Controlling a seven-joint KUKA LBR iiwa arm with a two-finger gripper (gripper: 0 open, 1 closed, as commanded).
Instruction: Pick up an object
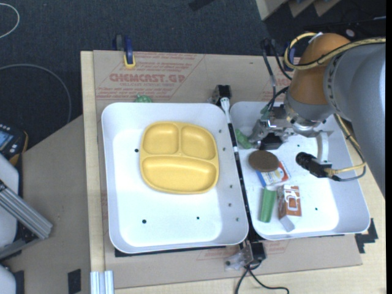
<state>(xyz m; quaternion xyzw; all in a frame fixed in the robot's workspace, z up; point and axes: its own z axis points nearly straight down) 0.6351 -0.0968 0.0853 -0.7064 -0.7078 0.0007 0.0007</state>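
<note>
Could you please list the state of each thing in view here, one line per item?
Yellow divided plate: right side up, flat in the left bin.
Brown round disc: lying flat in the right bin.
Green tube: lying on its side.
Brown packet: lying flat beside the green tube.
Gripper: low over the right bin's back part, above the brown round disc.

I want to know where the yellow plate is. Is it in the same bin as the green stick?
No, the yellow divided plate lies in the left bin, while the green stick lies in the right bin.
</note>
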